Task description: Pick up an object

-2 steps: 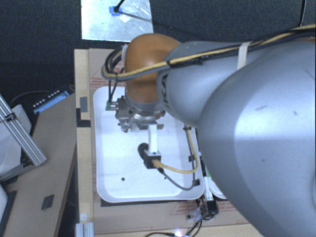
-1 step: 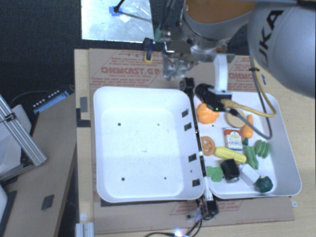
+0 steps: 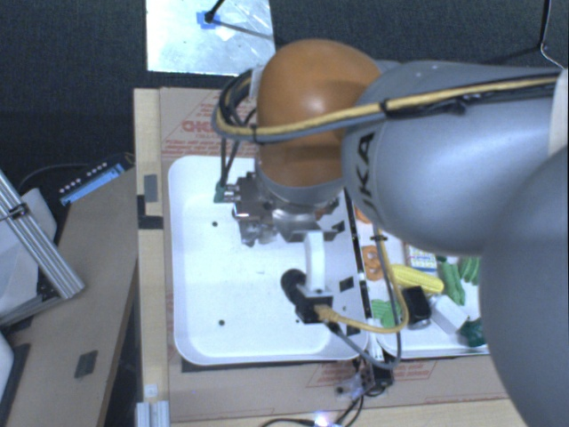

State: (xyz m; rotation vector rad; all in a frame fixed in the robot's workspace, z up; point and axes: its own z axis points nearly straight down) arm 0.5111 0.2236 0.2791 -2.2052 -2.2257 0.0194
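My gripper (image 3: 259, 227) hangs under the orange wrist band, low over the far middle of the left white bin (image 3: 209, 283). The arm's bulk hides its tips, and I see nothing held there. The objects lie in the right bin (image 3: 444, 350): a yellow piece (image 3: 416, 278), green pieces (image 3: 455, 278), an orange-printed item (image 3: 373, 262), a small black block (image 3: 416, 308) and a dark green thing (image 3: 473, 332) at the near edge. The grey arm covers most of the right bin.
A black divider (image 3: 358, 265) runs between the two bins. Both bins rest on a cardboard sheet (image 3: 191, 127). A metal rail (image 3: 36, 243) and a tan bench surface (image 3: 93, 265) lie to the left. A shiny plate (image 3: 209, 25) sits beyond the bins.
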